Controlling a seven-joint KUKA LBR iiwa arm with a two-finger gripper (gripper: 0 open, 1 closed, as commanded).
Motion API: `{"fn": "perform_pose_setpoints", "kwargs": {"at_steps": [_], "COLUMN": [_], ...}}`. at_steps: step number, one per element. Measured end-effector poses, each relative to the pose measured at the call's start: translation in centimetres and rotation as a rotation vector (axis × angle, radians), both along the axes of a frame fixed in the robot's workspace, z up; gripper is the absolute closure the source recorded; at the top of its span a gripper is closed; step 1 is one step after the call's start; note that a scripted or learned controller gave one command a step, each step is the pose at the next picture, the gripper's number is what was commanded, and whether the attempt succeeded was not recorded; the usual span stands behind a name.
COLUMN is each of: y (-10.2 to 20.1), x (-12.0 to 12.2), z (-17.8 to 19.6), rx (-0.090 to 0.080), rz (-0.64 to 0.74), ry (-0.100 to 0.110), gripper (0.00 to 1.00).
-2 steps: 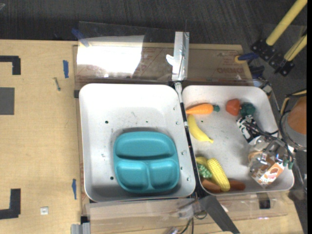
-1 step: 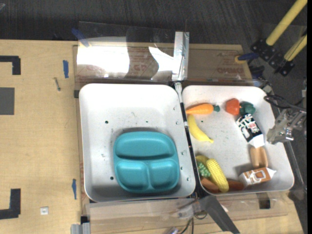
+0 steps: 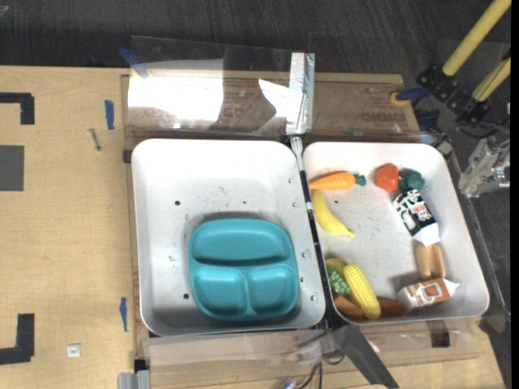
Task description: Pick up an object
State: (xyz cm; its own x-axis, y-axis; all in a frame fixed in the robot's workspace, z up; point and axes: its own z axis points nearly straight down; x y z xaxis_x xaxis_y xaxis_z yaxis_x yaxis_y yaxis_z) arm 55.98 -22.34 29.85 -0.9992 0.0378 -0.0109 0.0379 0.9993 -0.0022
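As I read it remotely, gripper [image 3: 485, 167]: blurred, just outside the right white bin [image 3: 466, 241] (how open, I cannot tell).
Orange toy carrot [image 3: 334, 181]: right bin, beside yellow plastic banana [image 3: 331, 217].

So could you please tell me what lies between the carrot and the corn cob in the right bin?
In the camera view, the banana lies between the carrot and the corn cob.

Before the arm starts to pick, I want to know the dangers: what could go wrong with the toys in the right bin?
The corn cob lies on the sausage, so a grasp may catch both or slip. The hot dog and small carton sit near the bin wall, which may block the gripper.
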Motion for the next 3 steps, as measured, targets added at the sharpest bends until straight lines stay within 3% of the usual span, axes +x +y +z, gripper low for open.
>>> {"fn": "perform_pose_setpoints", "kwargs": {"at_steps": [1, 2, 3], "y": [3.5, 0.4, 3.9], "x": [6.6, 8.7, 10.9], "z": [-2.2, 0.9, -2.2], "rx": [0.004, -0.001, 0.003], "rz": [0.015, 0.099, 0.158], "ry": [0.004, -0.001, 0.007], "gripper": [1.00, 1.00, 1.00]}}
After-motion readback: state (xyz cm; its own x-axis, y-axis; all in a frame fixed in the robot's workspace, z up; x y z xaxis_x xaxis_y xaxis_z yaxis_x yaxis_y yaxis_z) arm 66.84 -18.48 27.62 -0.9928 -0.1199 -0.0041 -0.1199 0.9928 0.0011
